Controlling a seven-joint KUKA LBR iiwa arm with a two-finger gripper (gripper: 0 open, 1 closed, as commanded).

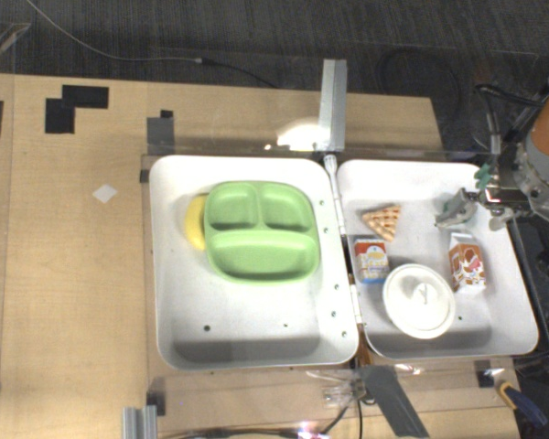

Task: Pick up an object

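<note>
At the right edge of the frame, the gripper (457,210) hovers over the right bin (522,337); its grasp state cannot be told. It seems to be approaching. Nearest below lies a red-and-white packet (467,266); descending squarely onto it comes next.

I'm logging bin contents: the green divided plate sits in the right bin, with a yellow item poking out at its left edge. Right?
Wrong bin. The camera view shows the green divided plate in the left bin, with the yellow item poking out at its left edge.
</note>
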